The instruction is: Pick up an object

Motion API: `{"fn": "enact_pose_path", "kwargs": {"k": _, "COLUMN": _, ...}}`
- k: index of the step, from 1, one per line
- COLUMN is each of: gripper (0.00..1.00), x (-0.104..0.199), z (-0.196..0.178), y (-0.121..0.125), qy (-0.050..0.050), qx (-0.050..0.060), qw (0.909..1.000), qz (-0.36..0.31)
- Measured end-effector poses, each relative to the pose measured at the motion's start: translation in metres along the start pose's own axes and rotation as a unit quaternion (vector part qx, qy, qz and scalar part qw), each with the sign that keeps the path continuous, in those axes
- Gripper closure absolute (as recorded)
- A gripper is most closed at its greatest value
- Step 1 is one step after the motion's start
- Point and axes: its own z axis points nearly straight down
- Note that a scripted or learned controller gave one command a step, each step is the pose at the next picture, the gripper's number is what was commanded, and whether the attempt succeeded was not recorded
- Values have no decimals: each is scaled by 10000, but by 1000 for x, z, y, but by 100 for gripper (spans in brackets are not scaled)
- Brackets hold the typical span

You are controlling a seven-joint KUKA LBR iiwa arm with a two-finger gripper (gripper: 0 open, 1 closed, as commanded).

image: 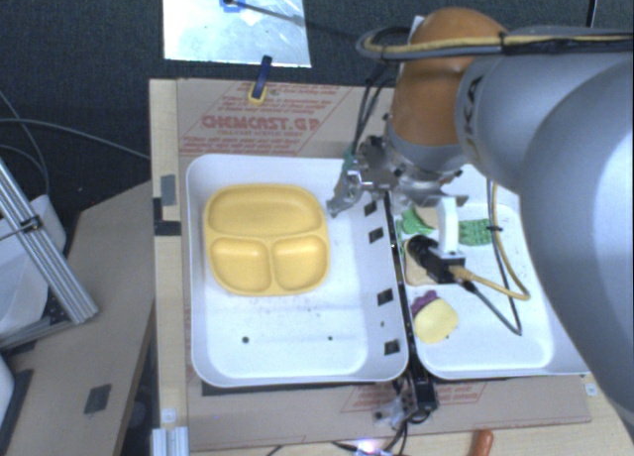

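A yellow three-compartment plate (265,238) lies in the left bin (297,345), toward its back left. My gripper (342,194) hangs above the left bin's right side, just right of the plate and apart from it. Nothing shows in its grasp. In the right bin (495,350) a pale yellow rounded object (436,320) lies near the front left, with a small purple object (424,300) touching its back edge. A green flat item (475,232) lies further back, partly hidden by the arm.
The big grey arm (555,147) covers the right bin's back and right side. The divider wall (398,276) between the bins runs just right of my gripper. A cardboard sheet (263,117) lies behind the bins.
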Motion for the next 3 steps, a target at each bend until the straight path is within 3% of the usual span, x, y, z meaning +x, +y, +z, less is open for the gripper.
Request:
{"fn": "enact_pose_path", "kwargs": {"k": 1, "gripper": 100, "x": -8, "z": -9, "y": 1, "qy": -18, "qx": 7, "qw": 10000, "qz": 23}}
{"fn": "enact_pose_path", "kwargs": {"k": 2, "gripper": 100, "x": 23, "z": 18, "y": -44, "qy": -17, "qx": 47, "qw": 10000, "qz": 39}}
{"fn": "enact_pose_path", "kwargs": {"k": 3, "gripper": 100, "x": 57, "z": -125, "y": -26, "qy": 3, "qx": -57, "qw": 10000, "qz": 31}}
